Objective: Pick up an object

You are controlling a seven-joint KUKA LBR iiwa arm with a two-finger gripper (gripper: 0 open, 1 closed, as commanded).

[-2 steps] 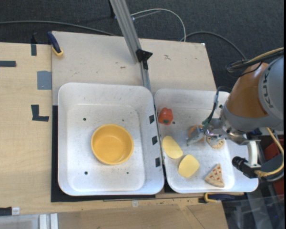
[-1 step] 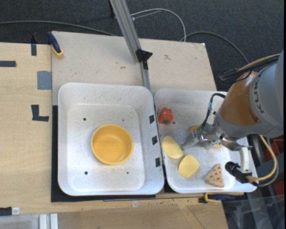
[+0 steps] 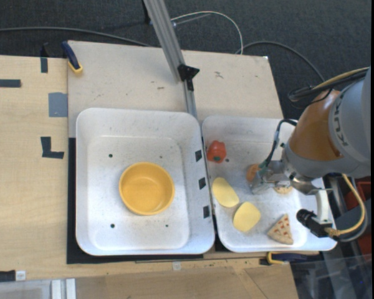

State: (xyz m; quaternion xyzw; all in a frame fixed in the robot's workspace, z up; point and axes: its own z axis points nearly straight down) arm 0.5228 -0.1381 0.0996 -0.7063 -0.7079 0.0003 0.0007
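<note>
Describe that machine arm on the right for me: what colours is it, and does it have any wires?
The arm is bulky and rounded, grey on its outer shell with a broad orange band above the wrist. Its gripper is a small dark metal piece at the tip. Thin cables run down beside the wrist, a black cable loops behind the arm, and a yellow cable curls near a black fitting below it.

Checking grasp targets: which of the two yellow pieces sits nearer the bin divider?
The upper yellow piece, beside the divider; the other lies lower and farther right.
</note>
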